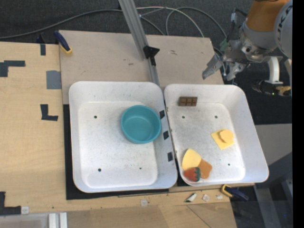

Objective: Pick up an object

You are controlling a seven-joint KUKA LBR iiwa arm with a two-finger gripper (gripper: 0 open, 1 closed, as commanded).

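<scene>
A blue bowl [140, 123] sits upright in the left bin [85, 103], toward its right side. The right bin [247, 113] holds a brown chocolate bar [188, 101] near its back wall and a yellow block [223, 138] at mid right. A yellow wedge [191, 158] lies at the front left with an orange piece [205, 167] and a red piece [191, 174]. My gripper [222, 71] hangs above the bench just behind the right bin's back rim, open, with nothing between its fingers.
A slanted grey metal pole [135, 27] rises from between the bins at the back. Cables [190, 13] trail behind the bench. A blue-and-yellow clamp [63, 42] grips the board's back left corner, and another clamp [232, 191] sits at the front right.
</scene>
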